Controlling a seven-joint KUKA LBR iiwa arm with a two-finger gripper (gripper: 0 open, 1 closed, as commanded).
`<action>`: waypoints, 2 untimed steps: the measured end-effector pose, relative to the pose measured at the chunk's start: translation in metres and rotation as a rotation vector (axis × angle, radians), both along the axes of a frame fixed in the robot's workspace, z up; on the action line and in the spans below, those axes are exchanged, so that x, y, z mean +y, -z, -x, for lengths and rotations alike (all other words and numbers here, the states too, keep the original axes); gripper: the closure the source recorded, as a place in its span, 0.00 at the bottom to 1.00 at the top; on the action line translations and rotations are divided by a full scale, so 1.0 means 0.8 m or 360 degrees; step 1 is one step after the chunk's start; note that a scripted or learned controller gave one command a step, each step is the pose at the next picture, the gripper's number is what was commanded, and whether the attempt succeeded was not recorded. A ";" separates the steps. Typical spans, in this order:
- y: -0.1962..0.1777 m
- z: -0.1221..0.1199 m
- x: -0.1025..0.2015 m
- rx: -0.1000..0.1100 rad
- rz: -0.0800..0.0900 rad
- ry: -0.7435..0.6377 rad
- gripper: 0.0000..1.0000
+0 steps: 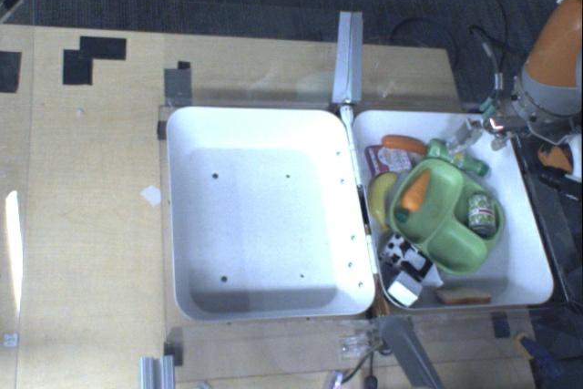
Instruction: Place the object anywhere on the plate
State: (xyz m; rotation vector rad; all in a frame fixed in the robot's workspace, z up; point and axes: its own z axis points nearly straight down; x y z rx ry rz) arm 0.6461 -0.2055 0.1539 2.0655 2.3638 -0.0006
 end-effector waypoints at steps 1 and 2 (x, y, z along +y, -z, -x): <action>-0.045 0.025 0.000 -0.0002 -0.0001 0.0065 0.00; -0.218 0.049 0.031 -0.0008 0.0002 -0.0187 0.00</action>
